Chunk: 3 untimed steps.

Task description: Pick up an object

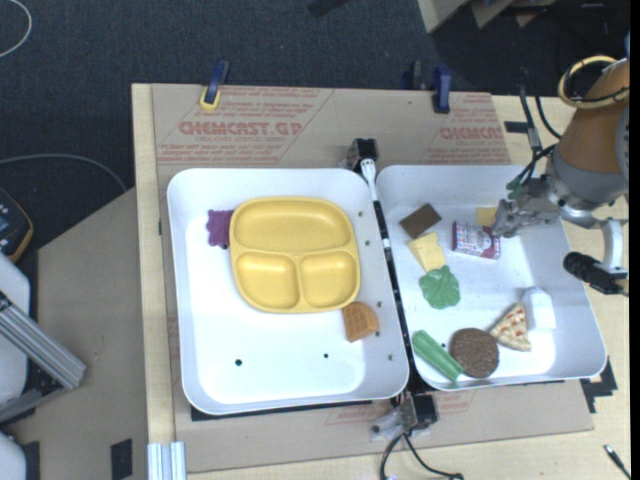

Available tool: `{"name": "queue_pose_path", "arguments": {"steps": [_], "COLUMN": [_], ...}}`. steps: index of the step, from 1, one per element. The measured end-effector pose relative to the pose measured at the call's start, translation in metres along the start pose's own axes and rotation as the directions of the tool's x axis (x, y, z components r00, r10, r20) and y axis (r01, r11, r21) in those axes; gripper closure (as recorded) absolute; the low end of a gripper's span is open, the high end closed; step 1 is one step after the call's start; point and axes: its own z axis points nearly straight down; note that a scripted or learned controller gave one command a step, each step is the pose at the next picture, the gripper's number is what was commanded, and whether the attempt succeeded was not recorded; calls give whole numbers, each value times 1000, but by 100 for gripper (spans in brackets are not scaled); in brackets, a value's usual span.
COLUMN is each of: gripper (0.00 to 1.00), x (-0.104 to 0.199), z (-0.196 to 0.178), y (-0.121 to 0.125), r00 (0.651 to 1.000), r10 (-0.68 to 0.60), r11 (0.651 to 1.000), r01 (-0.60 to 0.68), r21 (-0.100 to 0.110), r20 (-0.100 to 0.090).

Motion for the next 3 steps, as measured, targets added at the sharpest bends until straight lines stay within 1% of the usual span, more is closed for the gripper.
{"name": "queue_pose_path", "arguments": {"steps": [1,2,3], "gripper": [100,100,100], "x": [2,2,47], "z": [-65,-118,-126], "y": [5,7,13], "r00": [1000,1000,1000], "r10": [1,1,-2], "r11": [1000,1000,1000], "r01": [-1,-1,2], "r21": [3,6,8], "r20": [4,4,1]}}
